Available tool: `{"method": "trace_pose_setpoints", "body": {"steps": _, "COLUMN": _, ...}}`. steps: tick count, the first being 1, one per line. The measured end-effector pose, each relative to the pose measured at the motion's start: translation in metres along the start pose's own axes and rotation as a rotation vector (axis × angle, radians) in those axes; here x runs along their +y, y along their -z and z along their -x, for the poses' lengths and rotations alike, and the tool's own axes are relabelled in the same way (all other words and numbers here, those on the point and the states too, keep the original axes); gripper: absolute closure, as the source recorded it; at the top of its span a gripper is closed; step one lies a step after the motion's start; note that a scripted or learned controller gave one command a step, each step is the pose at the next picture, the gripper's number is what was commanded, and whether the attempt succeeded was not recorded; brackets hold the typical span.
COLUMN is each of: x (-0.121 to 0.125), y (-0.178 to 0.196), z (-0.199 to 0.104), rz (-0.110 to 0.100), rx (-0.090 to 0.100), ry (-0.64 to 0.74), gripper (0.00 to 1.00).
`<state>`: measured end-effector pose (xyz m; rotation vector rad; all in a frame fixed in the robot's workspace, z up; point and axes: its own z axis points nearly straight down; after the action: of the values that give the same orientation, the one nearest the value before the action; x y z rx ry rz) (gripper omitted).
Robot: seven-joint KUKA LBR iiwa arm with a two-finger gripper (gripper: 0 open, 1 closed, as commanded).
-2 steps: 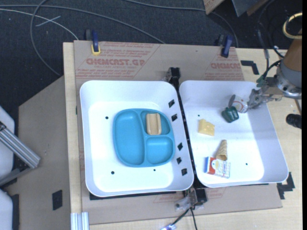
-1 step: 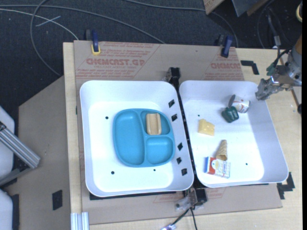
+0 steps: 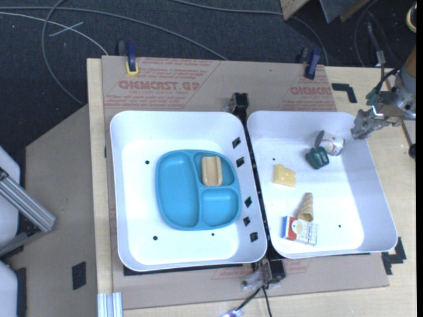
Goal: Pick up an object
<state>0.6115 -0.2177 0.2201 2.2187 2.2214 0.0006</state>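
The gripper (image 3: 362,128) hovers at the right bin's (image 3: 370,197) far right rim; whether its fingers are open, I cannot tell. Nearest lies a small green toy (image 3: 318,157), likely light and stiff, best pinched across its narrow body.

You have two white bins: the left bin (image 3: 125,177) carries a blue divided tray (image 3: 178,197) with a tan block (image 3: 211,170) in its upper right compartment. In the right bin (image 3: 370,197) you see a pale yellow wedge (image 3: 285,175), a dark green piece (image 3: 318,157), a tan cone (image 3: 305,205) and a red-and-white packet (image 3: 301,230).
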Motion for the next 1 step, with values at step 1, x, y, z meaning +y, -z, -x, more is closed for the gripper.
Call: {"method": "trace_pose_setpoints", "body": {"steps": 1, "x": -0.0149, "y": -0.0065, "z": -0.0455, "rz": -0.005, "rx": 0.003, "ry": 0.002, "gripper": 1.0}}
